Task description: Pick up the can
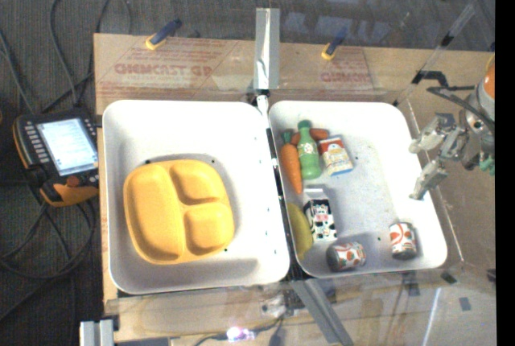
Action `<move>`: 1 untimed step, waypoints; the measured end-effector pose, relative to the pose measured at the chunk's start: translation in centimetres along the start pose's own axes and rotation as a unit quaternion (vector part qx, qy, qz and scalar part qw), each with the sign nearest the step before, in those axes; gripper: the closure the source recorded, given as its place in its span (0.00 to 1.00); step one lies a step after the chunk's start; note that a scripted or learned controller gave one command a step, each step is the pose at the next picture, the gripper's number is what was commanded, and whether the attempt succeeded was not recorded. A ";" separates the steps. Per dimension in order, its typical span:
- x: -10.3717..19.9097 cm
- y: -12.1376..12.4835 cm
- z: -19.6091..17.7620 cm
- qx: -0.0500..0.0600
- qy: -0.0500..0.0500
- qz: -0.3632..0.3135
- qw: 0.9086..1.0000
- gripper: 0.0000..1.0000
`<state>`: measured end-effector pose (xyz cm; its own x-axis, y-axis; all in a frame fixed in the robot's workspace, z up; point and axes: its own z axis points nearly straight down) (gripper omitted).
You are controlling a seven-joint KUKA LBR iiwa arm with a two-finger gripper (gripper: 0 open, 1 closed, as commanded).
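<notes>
Two small red-and-white cans lie in the right bin [378,175] near its front wall: one can [346,256] at the front middle, the other can [401,239] in the front right corner. My gripper [418,169] hangs over the bin's right rim, behind the right-hand can and well apart from it. It is open, with nothing between its fingers [422,184].
The right bin's left side also holds a carrot [290,163], a green bottle [308,151], a small carton [335,155], a cow-print carton [320,218] and a banana [300,230]. A yellow divided plate [179,209] fills the left bin [121,143].
</notes>
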<state>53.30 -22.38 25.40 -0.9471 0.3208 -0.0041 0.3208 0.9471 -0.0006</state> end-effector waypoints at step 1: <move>0.9 0.1 15.4 -0.002 0.001 0.046 0.999 0.00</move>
<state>52.49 -22.02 10.02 -0.9137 0.4064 -0.0015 0.4064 0.9137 0.0042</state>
